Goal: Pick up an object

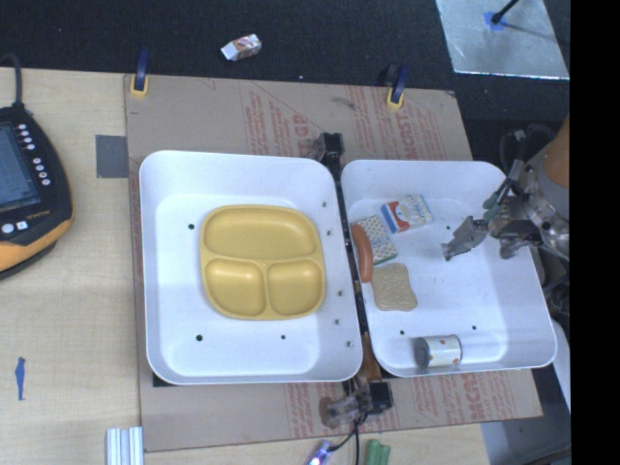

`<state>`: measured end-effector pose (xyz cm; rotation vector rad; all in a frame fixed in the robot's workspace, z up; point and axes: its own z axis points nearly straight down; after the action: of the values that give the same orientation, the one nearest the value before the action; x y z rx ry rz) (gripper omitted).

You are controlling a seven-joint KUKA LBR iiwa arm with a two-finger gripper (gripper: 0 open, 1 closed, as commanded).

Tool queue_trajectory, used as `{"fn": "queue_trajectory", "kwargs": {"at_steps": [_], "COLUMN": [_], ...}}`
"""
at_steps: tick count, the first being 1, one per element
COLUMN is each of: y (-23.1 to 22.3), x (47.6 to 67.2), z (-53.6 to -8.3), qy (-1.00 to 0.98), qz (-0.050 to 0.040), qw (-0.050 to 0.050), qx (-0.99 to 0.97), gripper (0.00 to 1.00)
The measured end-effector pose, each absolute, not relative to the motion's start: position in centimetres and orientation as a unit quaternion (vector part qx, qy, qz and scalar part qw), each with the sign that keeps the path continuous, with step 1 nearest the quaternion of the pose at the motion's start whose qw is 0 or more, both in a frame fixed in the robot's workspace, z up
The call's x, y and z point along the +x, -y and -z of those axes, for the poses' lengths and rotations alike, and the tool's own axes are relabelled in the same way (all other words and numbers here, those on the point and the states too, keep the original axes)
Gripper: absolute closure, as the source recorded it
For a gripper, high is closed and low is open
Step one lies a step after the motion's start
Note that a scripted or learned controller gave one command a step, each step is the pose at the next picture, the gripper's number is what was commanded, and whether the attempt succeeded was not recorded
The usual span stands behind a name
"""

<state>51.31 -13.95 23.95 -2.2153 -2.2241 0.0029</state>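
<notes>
On the table [77,356], the left bin [170,347] carries a yellow divided tray [262,260]; the right bin [504,337] carries a sausage [361,250], a small carton [406,213], a tan slice [394,287] and a can [438,352]. The claw [481,237] hangs over the right bin's far side, fingers seemingly apart and empty. Nothing is lifted; the pick remains undone.
</notes>
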Motion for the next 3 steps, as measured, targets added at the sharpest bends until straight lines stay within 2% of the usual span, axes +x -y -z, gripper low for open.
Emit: {"fn": "queue_trajectory", "kwargs": {"at_steps": [1, 2, 3], "y": [9.5, 10.9, 11.0], "x": [54.5, 54.1, 54.1], "z": [-14.2, -9.7, -10.7], "qy": [0.709, 0.709, 0.71], "qz": [-0.0023, -0.002, -0.0029], "qw": [0.002, 0.001, 0.001], "qx": [-0.705, -0.705, -0.704], "gripper": [0.0, 0.0, 1.0]}}
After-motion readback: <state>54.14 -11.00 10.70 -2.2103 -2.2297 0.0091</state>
